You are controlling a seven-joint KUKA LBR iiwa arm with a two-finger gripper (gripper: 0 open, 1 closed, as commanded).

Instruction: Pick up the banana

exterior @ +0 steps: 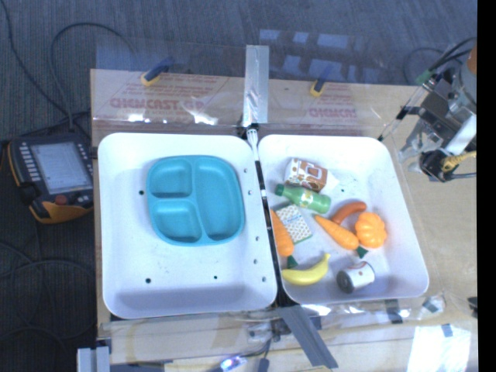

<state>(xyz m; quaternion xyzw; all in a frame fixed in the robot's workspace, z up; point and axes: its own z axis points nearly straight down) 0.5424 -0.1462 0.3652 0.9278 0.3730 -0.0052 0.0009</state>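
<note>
The yellow banana (306, 271) lies curved in the right bin (399, 208), near its front wall, between an orange carrot (282, 237) by the divider and a small grey can (356, 277). My gripper (432, 129) hangs outside the right bin, beyond its far right corner and well away from the banana. Nothing hangs under it.
The right bin also holds a brown and white carton (306, 175), a green bottle (307, 199), a patterned packet (294, 223), a second carrot (338, 232), a red-orange pepper (349, 210) and an orange pumpkin (370, 229). A blue sectioned plate (194, 200) sits in the left bin (124, 270).
</note>
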